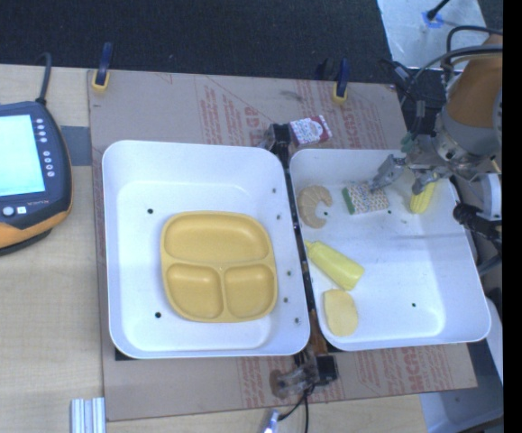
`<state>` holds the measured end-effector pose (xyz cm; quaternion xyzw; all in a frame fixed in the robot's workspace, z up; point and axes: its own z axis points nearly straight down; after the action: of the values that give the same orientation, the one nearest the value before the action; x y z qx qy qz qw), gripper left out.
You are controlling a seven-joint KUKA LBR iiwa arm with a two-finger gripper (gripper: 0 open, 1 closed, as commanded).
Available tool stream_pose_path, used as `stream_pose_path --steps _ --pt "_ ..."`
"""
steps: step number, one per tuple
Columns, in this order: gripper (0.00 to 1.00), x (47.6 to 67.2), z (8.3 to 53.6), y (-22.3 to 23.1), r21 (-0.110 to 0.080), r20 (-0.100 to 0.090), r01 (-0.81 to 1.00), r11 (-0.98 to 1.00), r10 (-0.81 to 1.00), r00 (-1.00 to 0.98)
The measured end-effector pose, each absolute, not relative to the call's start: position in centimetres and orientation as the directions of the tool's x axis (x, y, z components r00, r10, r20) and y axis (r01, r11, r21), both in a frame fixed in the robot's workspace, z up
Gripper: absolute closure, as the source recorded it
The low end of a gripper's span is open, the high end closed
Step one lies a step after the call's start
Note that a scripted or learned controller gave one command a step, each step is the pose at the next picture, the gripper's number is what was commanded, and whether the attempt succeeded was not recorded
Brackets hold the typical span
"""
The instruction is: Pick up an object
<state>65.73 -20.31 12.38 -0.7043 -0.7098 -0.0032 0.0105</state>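
Hovering at the far right corner of the right bin (463, 327), the gripper (403, 173) has its two fingers spread apart, nothing between them, so no grasp yet. One finger sits near a speckled green-edged sponge-like block (367, 198), the other beside a small yellow piece (422, 198); either could be the target, and I can't tell which it's after. Nearer us lie a tan ring-shaped piece (314, 204), a yellow corn cob toy (334, 264) and a pale yellow lump (340, 312). Over in the left bin (121, 242) sits a yellow divided tray (217, 265), untouched. I'd call this the approach step: next it needs to centre over one piece, drop, and close squarely.
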Motion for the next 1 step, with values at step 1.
stream_pose_path --steps 1 --pt "0.00 65.69 21.67 -7.70 -0.001 0.002 1.000 0.006 1.000 -0.006"
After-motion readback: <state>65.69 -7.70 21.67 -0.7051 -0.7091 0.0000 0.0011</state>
